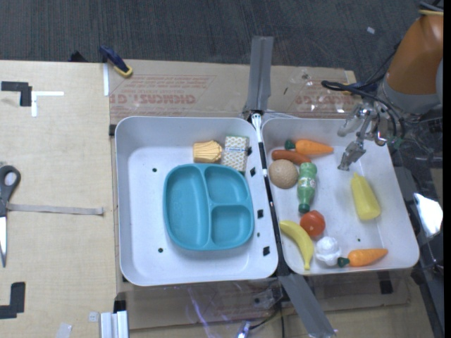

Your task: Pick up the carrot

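- The pincer (354,141) hangs over the upper right part of the right bin (394,171), its fingers (347,159) apart and released, with nothing between them.
- Two carrots lie in that bin: one carrot (311,147) near the upper rim, left of the pincer and apart from it; the other carrot (363,257) by the lower rim.
- Just below the upper carrot lies a red sausage-like piece (290,156), with a brown egg-shaped thing (282,174) and a green bottle (306,186) beneath.
- A yellow block (365,196) lies below the pincer, not touching it.
- A tomato (312,222), a banana (299,241) and a white lump (328,251) sit toward the lower left of that bin.
- The left bin (134,189) holds a blue plate (208,207) with three compartments, a yellow ridged piece (207,151) and a small box (236,151) above it.
- Scissors (6,203) lie at the counter's (56,160) left edge.
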`<state>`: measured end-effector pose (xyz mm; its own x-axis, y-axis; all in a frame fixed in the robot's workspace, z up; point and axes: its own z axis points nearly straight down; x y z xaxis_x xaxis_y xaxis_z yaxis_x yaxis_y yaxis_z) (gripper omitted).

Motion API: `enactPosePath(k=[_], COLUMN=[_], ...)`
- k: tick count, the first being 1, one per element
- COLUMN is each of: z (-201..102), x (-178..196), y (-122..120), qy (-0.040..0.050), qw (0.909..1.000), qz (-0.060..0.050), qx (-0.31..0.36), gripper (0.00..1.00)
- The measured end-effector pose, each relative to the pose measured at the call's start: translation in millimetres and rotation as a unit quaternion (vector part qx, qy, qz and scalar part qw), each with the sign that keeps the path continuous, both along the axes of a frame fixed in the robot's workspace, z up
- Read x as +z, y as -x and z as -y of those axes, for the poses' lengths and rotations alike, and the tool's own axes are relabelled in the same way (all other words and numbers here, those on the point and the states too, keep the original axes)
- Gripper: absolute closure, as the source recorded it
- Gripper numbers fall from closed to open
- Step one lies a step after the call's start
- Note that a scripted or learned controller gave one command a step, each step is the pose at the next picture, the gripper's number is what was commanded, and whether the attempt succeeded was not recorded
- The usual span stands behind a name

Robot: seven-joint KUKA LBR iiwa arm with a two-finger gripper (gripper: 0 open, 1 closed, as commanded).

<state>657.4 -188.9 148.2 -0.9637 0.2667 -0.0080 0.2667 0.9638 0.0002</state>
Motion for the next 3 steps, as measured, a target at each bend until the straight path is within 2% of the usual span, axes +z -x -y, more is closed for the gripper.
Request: enactPosePath(k=[1,2,3], z=[-27.5,-44.6,-75.1], x=[-5.5,1.8,-35.3], y=[5.3,7.3,0.5], qy=[-0.0009,-0.0012,-0.0016], qw=[0.9981,0.9897,0.9738], qz=[-0.002,-0.002,0.006], qx=[-0.061,-0.143,-0.227], gripper=[0.00,0.00,0.00])
